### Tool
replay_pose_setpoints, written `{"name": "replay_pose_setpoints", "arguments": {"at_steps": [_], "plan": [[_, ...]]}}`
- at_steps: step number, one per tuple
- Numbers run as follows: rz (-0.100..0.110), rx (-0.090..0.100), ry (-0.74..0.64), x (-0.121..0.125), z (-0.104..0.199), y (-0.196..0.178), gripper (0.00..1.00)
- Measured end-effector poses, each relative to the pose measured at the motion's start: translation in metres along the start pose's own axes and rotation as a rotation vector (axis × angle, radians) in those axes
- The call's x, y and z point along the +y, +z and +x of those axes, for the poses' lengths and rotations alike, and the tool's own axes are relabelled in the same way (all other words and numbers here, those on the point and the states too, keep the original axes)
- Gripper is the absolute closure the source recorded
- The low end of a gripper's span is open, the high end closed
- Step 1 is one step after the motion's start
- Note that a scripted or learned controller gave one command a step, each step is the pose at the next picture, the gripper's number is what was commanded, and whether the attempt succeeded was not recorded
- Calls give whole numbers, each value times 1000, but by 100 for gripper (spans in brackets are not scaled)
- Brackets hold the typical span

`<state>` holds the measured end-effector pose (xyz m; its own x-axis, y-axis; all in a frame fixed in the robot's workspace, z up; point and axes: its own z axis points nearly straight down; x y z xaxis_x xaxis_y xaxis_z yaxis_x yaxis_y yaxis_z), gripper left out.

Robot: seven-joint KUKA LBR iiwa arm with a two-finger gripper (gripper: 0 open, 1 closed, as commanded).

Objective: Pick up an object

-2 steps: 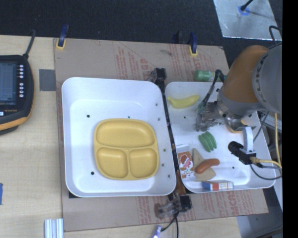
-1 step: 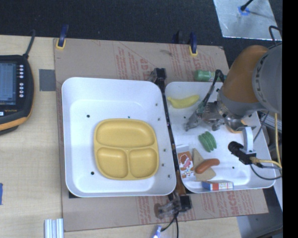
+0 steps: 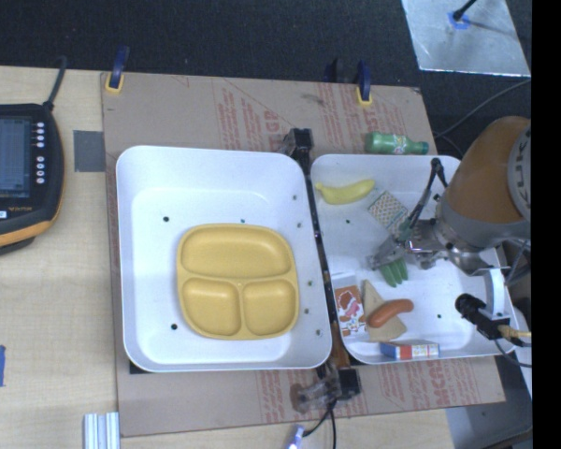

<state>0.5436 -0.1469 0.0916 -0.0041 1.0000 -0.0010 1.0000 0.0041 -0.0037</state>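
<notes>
In the right bin (image 3: 355, 170) lie a yellow banana (image 3: 345, 192), a checkered packet (image 3: 386, 209), a green object (image 3: 395, 271), a red-and-white packet (image 3: 349, 311), a tan slice (image 3: 373, 297) with a red sausage (image 3: 390, 311) on it, and a marker-like tube (image 3: 410, 351). My gripper (image 3: 393, 253) reaches in from the right and hangs low over the middle of this bin, right at the green object. Its fingers are dark and blurred against the bin floor.
The left bin (image 3: 150, 185) holds a yellow divided tray (image 3: 237, 280). A green bottle (image 3: 396, 143) lies on the cardboard behind the right bin. A teach pendant (image 3: 17, 178) rests at the far left. Clamps (image 3: 301, 142) join the bins.
</notes>
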Motion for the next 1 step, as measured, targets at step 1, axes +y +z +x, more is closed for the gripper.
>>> {"name": "replay_pose_setpoints", "arguments": {"at_steps": [1], "plan": [[2,0,-3,0,0,-10,100]]}}
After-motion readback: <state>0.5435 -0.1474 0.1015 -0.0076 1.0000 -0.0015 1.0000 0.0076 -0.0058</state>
